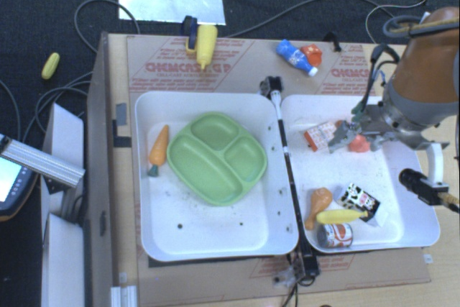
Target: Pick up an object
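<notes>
Camera view: jaws (348, 138) low beside red toy (359, 144), opening hidden.

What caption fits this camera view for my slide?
Robot arm's end effector reaches into the right bin near a red toy.

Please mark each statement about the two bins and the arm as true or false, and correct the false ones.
1. The green divided plate lies in the left bin. True.
2. The toy carrot lies in the right bin. False: it lies in the left bin, beside the plate.
3. The gripper is over the right bin, close to a red object. True.
4. The yellow bottle stands inside the left bin. False: it lies outside the bins, on the cardboard behind them.
5. A banana lies near the front of the right bin, next to a can. True.
</notes>
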Tool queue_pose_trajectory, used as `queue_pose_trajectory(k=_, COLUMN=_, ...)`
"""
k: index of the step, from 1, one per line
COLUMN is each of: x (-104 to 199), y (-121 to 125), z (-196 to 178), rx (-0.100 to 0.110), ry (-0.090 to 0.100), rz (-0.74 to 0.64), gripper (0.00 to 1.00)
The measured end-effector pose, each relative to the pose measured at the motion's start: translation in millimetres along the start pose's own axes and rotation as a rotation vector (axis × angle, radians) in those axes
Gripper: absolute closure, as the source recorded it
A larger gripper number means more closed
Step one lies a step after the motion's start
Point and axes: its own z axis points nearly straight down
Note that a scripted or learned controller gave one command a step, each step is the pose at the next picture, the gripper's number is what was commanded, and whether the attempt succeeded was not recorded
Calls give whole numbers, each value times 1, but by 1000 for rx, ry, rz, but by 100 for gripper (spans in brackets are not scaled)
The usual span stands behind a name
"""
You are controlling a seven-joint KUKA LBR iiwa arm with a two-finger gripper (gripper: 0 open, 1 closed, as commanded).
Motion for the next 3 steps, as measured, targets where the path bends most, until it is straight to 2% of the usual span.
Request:
queue_pose_trajectory(k=1, x=-9, y=-54, z=124, rx=-8, ry=-2, rz=2, gripper=0)
queue_pose_trajectory(k=2, x=-8, y=-51, z=132, rx=-19, ry=-9, rz=6, gripper=0)
queue_pose_trajectory(k=3, x=-47, y=9, z=150, rx=-1, ry=-1, rz=2, gripper=0)
